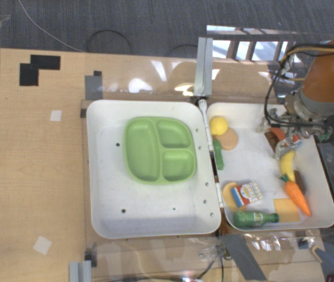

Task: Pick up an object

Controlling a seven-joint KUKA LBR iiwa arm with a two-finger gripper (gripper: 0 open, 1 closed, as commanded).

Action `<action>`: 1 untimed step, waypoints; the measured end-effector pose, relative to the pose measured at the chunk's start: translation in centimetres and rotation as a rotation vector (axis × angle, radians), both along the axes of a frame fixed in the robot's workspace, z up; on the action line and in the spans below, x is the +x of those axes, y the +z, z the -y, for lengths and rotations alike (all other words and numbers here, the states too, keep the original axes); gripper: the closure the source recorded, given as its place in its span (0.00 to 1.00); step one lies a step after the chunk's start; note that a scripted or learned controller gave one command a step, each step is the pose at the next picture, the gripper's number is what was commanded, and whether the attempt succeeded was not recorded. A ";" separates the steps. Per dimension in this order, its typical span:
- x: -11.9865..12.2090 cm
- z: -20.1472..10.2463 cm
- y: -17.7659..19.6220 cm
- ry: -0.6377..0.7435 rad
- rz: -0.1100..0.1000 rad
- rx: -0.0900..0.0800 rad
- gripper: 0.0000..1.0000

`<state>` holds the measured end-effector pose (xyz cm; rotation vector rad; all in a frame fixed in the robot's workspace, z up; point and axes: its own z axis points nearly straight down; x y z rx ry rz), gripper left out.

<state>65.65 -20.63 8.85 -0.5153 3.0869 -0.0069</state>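
Note:
The right bin (255,157) holds several toy foods. A yellow lemon (218,125) and a tan round piece (229,140) lie near its left wall, above a thin green piece (218,155). A banana (287,164) and a carrot (297,197) lie along the right side. Near the front are a small printed box (250,192), a green bottle (256,218) and a yellow block (286,209). My gripper (286,137) hangs low at the bin's back right, just above the banana's upper end, beside a reddish-brown item (274,136).
The left bin (105,204) carries a green divided plate (159,150). A metal post (203,69) stands behind the wall between the bins. The arm's orange band (330,78) sits over the right bin's back right corner. Wooden benchtop (32,175) extends to the left.

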 end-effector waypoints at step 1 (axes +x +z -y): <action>1.4 -1.9 0.0 -0.132 -0.006 0.003 0.00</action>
